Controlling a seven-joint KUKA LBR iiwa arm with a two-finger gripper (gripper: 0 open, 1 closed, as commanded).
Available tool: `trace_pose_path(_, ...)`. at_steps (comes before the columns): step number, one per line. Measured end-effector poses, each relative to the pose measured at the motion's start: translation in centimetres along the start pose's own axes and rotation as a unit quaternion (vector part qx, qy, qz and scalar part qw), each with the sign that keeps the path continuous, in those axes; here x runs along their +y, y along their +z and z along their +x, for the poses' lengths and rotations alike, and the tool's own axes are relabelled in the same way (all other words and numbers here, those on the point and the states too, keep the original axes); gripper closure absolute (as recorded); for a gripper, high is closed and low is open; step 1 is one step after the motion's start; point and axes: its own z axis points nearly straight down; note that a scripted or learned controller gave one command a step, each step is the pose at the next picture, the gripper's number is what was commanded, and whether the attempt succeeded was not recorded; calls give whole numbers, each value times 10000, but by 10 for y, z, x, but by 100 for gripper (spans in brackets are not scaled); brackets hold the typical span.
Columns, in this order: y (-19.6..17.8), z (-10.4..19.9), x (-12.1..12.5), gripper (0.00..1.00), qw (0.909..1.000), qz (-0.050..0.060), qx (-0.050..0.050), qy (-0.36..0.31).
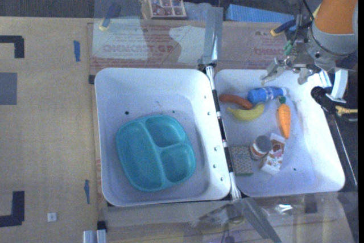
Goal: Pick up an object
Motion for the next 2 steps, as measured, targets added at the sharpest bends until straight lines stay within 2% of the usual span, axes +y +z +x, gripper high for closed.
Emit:
trace_pose_path(1,111,-73,-10,0,9994,12,31,-335)
trace_pose_path(2,135,-64,-24,0,9988,-7,33,-490)
